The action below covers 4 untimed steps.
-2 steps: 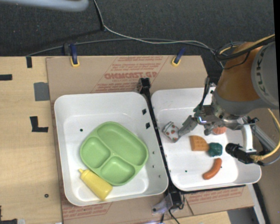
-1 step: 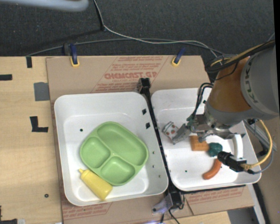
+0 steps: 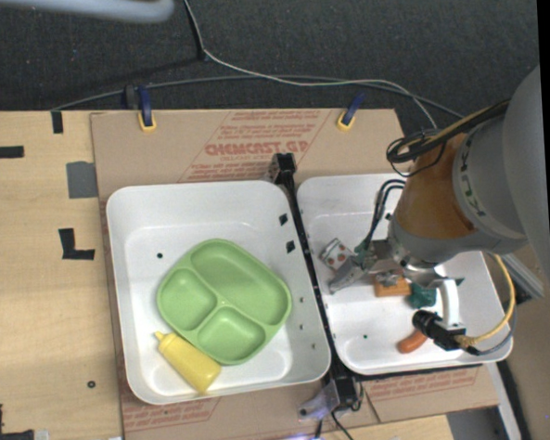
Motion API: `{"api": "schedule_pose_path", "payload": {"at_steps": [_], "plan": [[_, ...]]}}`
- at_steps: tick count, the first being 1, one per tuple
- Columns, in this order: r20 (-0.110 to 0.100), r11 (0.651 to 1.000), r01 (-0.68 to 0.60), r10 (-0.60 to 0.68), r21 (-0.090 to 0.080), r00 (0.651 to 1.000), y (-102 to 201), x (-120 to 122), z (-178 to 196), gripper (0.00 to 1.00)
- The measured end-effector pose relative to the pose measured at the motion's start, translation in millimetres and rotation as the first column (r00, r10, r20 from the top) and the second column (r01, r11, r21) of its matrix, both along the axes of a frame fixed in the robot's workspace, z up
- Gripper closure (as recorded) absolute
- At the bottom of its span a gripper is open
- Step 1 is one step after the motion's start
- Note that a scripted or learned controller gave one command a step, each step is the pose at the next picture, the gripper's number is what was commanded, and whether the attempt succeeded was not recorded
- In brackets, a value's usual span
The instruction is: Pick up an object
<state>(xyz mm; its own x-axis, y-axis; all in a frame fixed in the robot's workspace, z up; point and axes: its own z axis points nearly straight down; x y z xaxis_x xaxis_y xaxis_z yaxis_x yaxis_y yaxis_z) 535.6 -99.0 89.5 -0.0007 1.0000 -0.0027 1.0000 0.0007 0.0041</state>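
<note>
Two white bins [image 3: 129, 270] sit side by side. Left: green plate [image 3: 224, 301], yellow bottle [image 3: 187, 361]. Right: hand [image 3: 345, 268], grip state unclear.

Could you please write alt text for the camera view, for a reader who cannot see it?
A grey robot arm with an orange band reaches from the right, low into the right shallow white bin, among small orange and teal items. The left shallow white bin holds a green three-compartment plastic plate and a yellow squeeze bottle.
</note>
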Motion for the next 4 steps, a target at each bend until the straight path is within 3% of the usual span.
{"api": "schedule_pose_path", "payload": {"at_steps": [1,4], "plan": [[0.003,1.000,-0.002,0.002,0.002,1.000,1.3,1.2,13.0,1.00],[0.000,1.000,-0.001,0.001,0.002,1.000,2.0,6.5,149.3,1.00]]}}
